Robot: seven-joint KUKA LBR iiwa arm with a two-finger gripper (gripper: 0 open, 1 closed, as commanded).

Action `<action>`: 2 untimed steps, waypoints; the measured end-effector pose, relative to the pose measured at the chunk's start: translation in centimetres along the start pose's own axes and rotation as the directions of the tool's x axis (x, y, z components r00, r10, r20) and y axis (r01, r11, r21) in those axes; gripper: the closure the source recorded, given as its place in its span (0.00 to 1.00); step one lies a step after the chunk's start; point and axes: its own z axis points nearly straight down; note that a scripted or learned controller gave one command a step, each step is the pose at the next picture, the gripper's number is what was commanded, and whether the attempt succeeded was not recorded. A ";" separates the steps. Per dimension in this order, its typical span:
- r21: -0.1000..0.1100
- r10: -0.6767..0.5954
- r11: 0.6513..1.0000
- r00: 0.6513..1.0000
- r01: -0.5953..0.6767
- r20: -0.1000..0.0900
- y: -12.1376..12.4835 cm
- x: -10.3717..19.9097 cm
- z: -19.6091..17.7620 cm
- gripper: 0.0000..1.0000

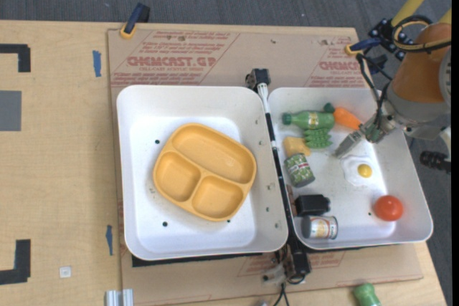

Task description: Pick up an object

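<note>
My gripper (360,139) hangs over the right bin (412,175), near its upper middle, with its fingers open and nothing between them. Just below it lies a toy fried egg (358,170). An orange carrot (347,117) and a green bottle (310,118) lie up and to the left of the gripper, with a small green leafy piece (316,137) beside them. Also in this bin are a yellow block (295,146), a green-labelled can (299,169), a black object (312,205), a silver can (319,228) and a red tomato (389,207).
The left bin (136,154) holds a yellow divided plate (205,172). A black divider (271,140) runs between the bins. The arm's orange band (419,72) and cables rise at the right. A green object (366,294) lies outside the bins at the front.
</note>
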 end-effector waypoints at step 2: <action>0.000 0.067 0.998 0.998 -0.067 -0.002 6.4 6.6 0.0 0.00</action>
